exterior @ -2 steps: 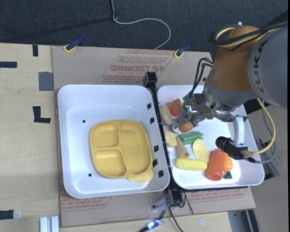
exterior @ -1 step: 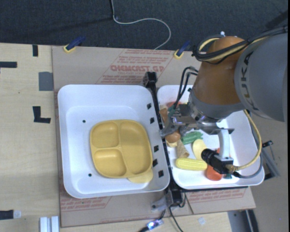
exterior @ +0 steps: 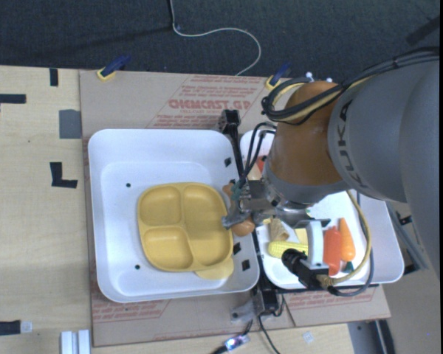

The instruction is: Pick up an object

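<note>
While the arm leans in over the seam between the two bins, we find the gripper [exterior: 240, 214] hanging low at the right edge of the yellow divided plate [exterior: 183, 225], which lies flat in the left bin [exterior: 111, 161]. A small orange-brown item [exterior: 243, 227] sits right under the gripper, touching the plate's rim, but we cannot tell whether it is pinched or just lying there, and we cannot tell whether the gripper is spread or closed from this angle. We judge the plate to be light, stiff plastic, smooth and a bit slippery; its raised outer rim or one of the dividing ridges looks like the only place two fingers could bite, since the flat wells give nothing to squeeze. A second yellow piece [exterior: 215, 272] peeks out beneath its lower edge, so lifting may drag that along. Room is generous to the plate's left and top, tight on the right where the bin wall rises. Over in the right bin [exterior: 380, 271] we spot an orange carrot-shaped toy [exterior: 340, 245] and a corn-like piece [exterior: 289, 249], crowded under the wrist.
</note>
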Tool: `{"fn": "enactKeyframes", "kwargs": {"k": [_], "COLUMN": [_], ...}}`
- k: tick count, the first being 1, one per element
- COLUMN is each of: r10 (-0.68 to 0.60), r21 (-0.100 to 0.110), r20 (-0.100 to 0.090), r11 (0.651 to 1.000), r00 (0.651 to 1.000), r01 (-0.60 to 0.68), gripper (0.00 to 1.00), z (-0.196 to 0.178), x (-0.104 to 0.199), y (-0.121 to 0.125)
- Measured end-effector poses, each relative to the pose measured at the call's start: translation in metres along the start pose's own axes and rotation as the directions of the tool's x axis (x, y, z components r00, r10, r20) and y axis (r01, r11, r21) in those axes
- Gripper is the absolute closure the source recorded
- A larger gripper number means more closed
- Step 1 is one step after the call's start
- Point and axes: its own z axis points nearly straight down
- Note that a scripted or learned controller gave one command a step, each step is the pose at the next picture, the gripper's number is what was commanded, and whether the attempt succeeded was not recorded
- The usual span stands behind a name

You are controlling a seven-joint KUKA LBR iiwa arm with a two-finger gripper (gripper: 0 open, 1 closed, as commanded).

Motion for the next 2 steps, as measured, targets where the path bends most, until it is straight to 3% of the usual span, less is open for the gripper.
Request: {"fn": "enactKeyframes", "kwargs": {"k": [2], "r10": [0.003], "r21": [-0.003], "r20": [0.002], "r11": [1.000], "r00": [1.000], "r01": [-0.003], "gripper": [1.00], "z": [-0.0002], "x": [0.0035], "y": [0.0004]}}
